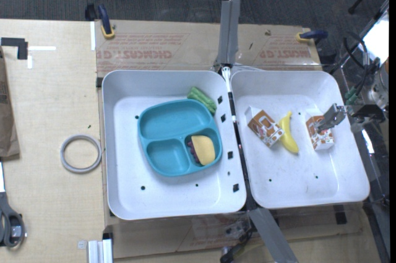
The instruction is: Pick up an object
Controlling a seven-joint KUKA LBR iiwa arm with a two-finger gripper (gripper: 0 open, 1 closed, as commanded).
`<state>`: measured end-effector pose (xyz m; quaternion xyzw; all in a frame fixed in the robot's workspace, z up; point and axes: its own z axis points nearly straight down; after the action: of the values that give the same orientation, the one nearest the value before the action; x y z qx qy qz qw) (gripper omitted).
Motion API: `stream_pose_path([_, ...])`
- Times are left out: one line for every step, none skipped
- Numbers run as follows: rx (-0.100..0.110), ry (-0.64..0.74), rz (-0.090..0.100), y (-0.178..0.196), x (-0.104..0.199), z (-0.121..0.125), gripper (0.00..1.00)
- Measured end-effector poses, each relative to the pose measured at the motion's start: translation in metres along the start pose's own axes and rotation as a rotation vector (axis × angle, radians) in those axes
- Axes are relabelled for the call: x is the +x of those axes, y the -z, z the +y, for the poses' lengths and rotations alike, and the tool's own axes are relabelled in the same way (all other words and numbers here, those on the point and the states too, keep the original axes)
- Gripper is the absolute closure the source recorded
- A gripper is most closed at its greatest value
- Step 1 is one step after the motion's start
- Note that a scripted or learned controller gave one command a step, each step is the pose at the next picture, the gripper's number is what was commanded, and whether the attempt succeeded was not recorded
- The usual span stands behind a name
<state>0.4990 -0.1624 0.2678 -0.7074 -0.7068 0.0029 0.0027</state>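
- Since the gripper (pixel 326 121) sits right over the small carton (pixel 320 133) at the right-hand bin's (pixel 297 197) three o'clock side, that carton reads as the pick target.
- Carton: orange-and-white, lying flat on the bin floor, near the right wall but not visibly touching it.
- Claw state: cannot tell. Metal tip overlaps the carton's upper edge; too small and blurred to judge spread or pinch, or whether contact is made.
- Judgement: a good grasp wants the claw centred across the carton's narrow width, lowered straight, closed before any lift. An off-centre bite on a flat box likely tips or slides it toward the wall.
- Banana (pixel 288 133) lies at the carton's nine o'clock, apart from it; a second carton (pixel 264 127) lies just beyond, touching or nearly touching the banana. Both look out of the way.
- Left-hand bin (pixel 167 206): teal divided tray (pixel 166 125) with a yellow item (pixel 203 148) in its lower-right compartment, green item (pixel 202 98) at the tray's one o'clock.
- Bench at nine o'clock: tape ring (pixel 80 153), scissors (pixel 10 224).
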Motion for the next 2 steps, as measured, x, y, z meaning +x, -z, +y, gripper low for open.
stream_pose_path([-0.003,-0.188,0.001,-0.154,-0.016,0.029,0.0])
stream_pose_path([-0.005,-0.273,0.0,-0.137,0.01,0.113,0.0])
